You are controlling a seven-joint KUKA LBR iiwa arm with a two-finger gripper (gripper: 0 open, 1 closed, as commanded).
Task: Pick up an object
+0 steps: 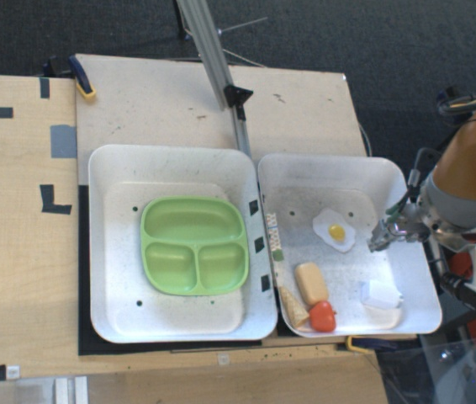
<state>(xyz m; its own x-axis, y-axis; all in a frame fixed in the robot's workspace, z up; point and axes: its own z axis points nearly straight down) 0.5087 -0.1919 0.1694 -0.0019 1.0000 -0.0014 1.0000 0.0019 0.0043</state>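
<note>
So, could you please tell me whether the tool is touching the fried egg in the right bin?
Apart. The camera view shows bare white bin floor between the tool and the fried egg.

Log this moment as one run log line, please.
stage: approach | gripper: low over right bin, near fried egg | held: nothing seen | green plate: left bin

A pale, speckled bench top [171, 108] of scuffed board carries two shallow white plastic bins, the left bin [108, 251] and the right bin [415, 289], with their inner rims touching. A blue-and-yellow clamp [82, 78] grips the board's far left corner, and a light wooden table [15, 225] marked with grey and black tape pieces adjoins on the left.
</note>
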